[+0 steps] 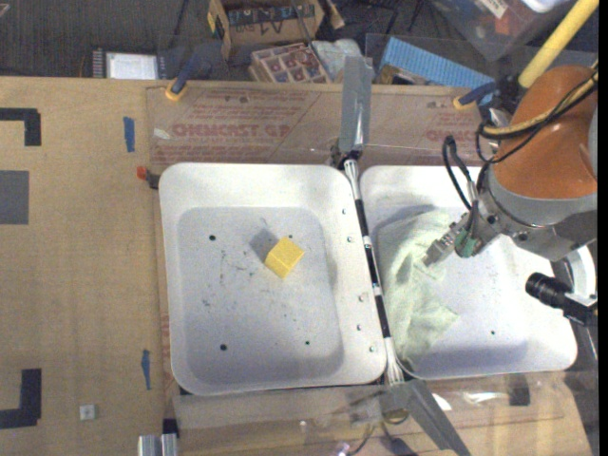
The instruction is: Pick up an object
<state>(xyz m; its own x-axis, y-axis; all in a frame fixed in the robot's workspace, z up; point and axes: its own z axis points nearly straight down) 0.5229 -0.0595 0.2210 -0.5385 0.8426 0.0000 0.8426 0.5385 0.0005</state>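
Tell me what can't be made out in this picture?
- Gripper: too small and blurred over the pale green cloth to tell whether it grips anything.
- Right bin: its far right side is hidden by the arm.
- Specks around the yellow block: too small to identify.

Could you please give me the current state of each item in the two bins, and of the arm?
Yellow block: lying loose near the middle of the left bin, untouched.
Pale green cloth: crumpled in the left part of the right bin, bunched against the divider.
Gripper: low over the cloth's upper edge.
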